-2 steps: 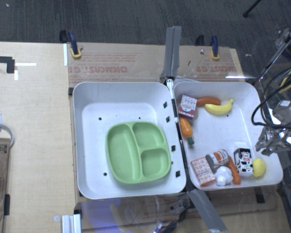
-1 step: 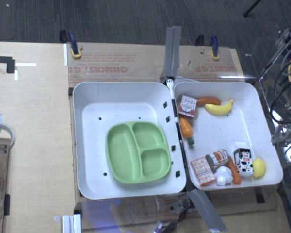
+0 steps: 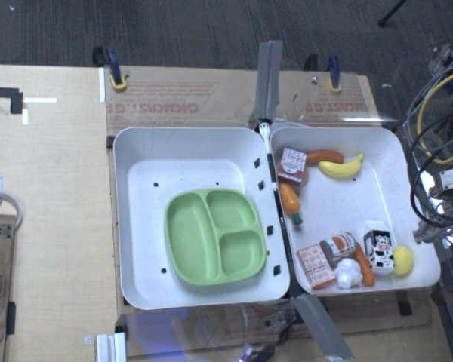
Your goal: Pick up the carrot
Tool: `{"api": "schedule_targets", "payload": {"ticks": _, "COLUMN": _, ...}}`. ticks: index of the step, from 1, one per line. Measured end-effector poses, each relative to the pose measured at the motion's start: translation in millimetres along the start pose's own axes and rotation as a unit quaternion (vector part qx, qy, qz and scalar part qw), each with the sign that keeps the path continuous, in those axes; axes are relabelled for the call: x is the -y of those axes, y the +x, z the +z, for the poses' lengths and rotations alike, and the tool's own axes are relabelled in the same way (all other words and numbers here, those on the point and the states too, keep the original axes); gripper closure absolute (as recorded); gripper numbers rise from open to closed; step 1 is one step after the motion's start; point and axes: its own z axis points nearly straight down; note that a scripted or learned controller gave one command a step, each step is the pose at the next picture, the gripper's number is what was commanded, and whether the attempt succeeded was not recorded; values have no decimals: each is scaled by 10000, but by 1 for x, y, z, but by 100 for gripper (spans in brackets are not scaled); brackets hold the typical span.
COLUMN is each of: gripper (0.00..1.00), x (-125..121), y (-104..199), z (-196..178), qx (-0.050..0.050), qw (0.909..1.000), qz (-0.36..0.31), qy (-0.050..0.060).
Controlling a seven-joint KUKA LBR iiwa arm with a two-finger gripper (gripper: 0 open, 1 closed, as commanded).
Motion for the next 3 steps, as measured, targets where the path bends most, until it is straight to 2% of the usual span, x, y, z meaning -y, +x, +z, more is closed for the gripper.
{"api": "schedule_targets", "payload": {"ticks": 1, "gripper": 100, "x": -1, "y": 0, "z": 0, "qx": 3, "qw": 9734, "qz": -2293, "qy": 2}}
{"api": "schedule_targets", "payload": {"ticks": 2, "gripper": 100, "x": -2, "y": -16, "z": 30, "qx": 11, "qw": 9069, "qz": -4212, "qy": -12}}
{"api": "schedule_targets", "payload": {"ticks": 3, "gripper": 100, "x": 14, "y": -81, "z": 37, "qx": 18, "qw": 8316, "qz": -5554, "qy": -16}}
